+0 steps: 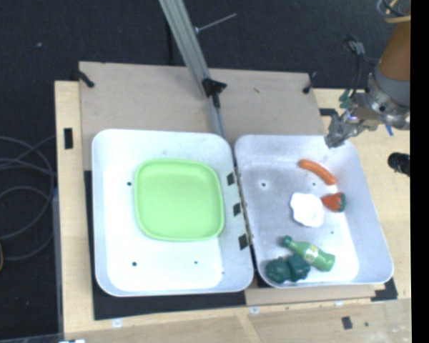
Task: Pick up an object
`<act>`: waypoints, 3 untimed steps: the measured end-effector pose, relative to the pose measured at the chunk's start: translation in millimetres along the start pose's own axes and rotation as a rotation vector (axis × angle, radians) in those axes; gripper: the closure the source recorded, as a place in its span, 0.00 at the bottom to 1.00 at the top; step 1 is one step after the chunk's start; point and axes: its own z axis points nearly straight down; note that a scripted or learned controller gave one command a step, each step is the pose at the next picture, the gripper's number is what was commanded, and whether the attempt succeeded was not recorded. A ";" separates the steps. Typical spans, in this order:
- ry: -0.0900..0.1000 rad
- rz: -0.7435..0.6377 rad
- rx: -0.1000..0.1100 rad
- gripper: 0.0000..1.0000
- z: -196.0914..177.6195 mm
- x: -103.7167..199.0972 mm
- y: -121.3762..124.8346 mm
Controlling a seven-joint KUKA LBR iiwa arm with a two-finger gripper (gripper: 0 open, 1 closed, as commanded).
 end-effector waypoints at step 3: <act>0.002 -0.003 0.005 1.00 15.1 168.5 -14.7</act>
